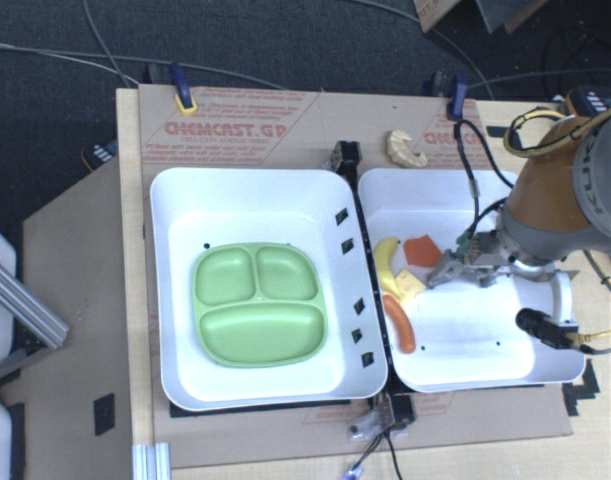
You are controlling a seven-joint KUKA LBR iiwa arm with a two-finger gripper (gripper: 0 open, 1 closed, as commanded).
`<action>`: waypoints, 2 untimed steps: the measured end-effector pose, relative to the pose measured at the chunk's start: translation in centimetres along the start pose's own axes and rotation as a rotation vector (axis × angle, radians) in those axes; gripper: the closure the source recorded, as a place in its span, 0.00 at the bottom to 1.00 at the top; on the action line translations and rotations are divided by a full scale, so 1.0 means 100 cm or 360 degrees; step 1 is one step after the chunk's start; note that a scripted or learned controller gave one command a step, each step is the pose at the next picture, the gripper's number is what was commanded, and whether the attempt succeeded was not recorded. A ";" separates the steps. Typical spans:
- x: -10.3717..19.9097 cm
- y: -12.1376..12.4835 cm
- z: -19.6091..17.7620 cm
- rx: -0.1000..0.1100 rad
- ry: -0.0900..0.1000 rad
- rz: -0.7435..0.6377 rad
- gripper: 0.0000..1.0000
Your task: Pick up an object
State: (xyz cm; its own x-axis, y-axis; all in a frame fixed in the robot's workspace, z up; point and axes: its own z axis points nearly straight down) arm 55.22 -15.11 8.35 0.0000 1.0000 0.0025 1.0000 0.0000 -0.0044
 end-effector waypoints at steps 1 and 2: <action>0.000 0.001 -0.013 -0.0006 -0.0001 0.0001 1.00; -0.007 -0.002 -0.059 -0.0013 -0.0006 0.0002 1.00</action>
State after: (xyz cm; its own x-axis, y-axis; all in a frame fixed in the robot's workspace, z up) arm 55.05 -15.83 14.22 0.0014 1.0000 -0.0011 1.0000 -0.0014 0.0036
